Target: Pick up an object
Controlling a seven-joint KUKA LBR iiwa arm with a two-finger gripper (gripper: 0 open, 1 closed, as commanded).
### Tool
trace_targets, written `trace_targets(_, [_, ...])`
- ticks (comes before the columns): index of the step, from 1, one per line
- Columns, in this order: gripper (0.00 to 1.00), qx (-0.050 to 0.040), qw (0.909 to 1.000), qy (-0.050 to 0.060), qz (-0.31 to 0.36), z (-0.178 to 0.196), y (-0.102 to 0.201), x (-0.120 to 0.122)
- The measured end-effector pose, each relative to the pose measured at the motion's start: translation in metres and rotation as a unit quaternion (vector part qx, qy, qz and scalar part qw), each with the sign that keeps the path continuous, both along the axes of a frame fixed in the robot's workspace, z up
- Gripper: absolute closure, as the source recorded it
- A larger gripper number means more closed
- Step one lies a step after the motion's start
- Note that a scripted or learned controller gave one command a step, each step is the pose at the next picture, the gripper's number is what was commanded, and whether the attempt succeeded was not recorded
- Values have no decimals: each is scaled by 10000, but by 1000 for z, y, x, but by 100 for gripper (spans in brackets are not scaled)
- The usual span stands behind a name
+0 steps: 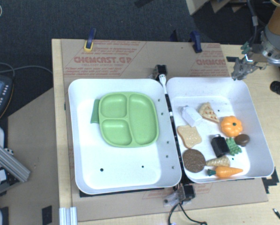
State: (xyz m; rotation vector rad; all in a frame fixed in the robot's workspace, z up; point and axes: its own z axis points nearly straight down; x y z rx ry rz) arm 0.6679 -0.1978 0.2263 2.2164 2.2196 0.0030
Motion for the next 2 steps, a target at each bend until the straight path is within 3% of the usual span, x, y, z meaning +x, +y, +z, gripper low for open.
trace_targets(2, [100, 24, 10000, 36, 17, -6, 99, -36])
